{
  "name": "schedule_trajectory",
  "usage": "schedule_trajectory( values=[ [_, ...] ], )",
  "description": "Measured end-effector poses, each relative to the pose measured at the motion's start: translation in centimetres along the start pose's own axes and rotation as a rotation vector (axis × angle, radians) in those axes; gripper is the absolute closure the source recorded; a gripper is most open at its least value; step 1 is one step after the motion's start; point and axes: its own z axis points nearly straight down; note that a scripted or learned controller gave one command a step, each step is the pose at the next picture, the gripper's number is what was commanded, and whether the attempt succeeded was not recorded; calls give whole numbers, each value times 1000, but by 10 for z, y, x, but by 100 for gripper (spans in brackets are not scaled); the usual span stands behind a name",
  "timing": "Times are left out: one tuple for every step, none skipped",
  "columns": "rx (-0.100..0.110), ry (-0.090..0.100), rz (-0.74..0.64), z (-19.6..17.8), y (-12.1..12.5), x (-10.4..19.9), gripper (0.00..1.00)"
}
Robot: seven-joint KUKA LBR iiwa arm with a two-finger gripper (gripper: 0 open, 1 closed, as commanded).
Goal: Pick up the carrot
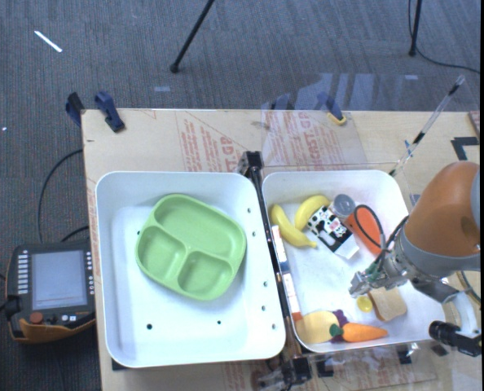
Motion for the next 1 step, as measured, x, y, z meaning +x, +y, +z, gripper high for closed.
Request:
schedule_trajectory(
  values=[
    [-8, -9, -322, -39, -8, 5, 100]
  ],
)
